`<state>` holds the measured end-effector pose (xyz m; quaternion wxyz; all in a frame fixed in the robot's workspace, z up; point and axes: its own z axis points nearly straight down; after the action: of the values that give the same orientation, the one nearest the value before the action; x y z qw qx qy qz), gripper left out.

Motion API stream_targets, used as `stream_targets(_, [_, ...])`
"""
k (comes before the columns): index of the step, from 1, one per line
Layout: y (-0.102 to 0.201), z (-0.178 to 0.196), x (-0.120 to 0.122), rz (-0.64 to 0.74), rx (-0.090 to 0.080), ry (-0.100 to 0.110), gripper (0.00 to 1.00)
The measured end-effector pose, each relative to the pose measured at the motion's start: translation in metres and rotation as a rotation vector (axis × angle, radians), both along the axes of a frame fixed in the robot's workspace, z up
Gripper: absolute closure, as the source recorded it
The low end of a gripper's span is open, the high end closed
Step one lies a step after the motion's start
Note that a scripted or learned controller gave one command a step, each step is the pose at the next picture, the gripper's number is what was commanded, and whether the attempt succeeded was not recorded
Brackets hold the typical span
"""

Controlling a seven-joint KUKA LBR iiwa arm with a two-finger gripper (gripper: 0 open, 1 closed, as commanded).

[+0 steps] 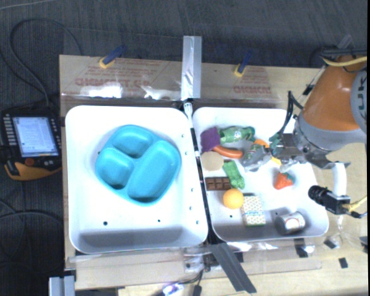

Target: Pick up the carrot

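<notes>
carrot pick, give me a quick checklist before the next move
1. Carrot lies in the right bin: ok.
2. Carrot free of neighbours: not ok, the purple item and green packet crowd it.
3. Gripper close to the carrot: ok, just right of its tip.
4. Fingers open or shut: cannot tell.
5. Carrot between the fingers: not ok.

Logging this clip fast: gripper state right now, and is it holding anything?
Gripper: over the right bin, next to the carrot; open or shut cannot be told, and no grasp is visible.
</notes>
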<state>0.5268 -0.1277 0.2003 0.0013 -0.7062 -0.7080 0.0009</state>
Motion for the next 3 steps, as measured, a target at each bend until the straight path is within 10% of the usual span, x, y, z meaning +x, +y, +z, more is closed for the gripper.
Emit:
stream_targets(1, [-0.081,0.039,0.051,0.089,-0.003,-0.003,0.00])
stream_targets(2, [-0.093,-0.067,0.085,0.013,-0.002,-0.020,0.00])
stream_targets(3, [-0.089,-0.079,0.089,-0.031,0.000,-0.046,0.00])
